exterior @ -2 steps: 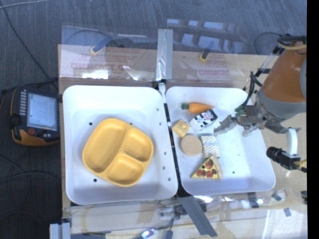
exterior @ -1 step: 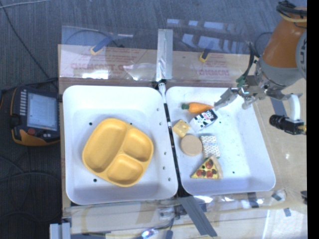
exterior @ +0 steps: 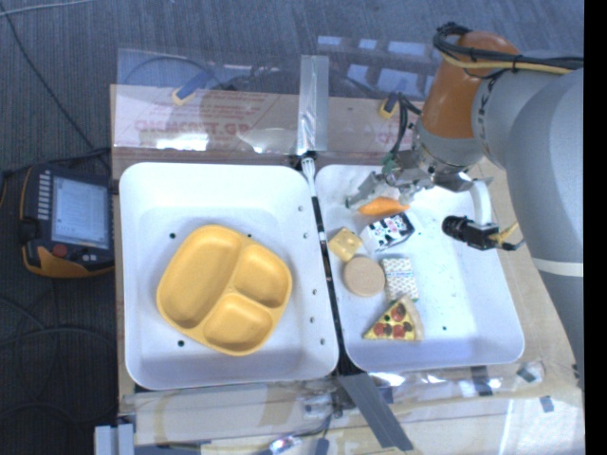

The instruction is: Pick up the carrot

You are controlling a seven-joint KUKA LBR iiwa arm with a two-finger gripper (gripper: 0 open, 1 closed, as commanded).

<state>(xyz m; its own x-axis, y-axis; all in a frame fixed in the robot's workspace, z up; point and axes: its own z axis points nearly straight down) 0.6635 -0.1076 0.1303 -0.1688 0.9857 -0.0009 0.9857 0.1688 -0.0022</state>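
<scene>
A small orange carrot (exterior: 382, 206) lies in the far part of the right bin (exterior: 474, 339), close to the wall between the bins. My gripper (exterior: 384, 191) hangs directly over it, its tip right at the carrot's upper edge. The grey arm with its orange band (exterior: 453, 93) comes in from the upper right. Whether the carrot is gripped is hidden by the gripper body.
Just in front of the carrot sit a black-and-white toy (exterior: 390, 229), a yellow cheese block (exterior: 343, 245), a round tan biscuit (exterior: 363, 277), a wafer (exterior: 400, 278) and a pizza slice (exterior: 394, 322). The left bin (exterior: 142, 197) holds a yellow divided plate (exterior: 225, 287).
</scene>
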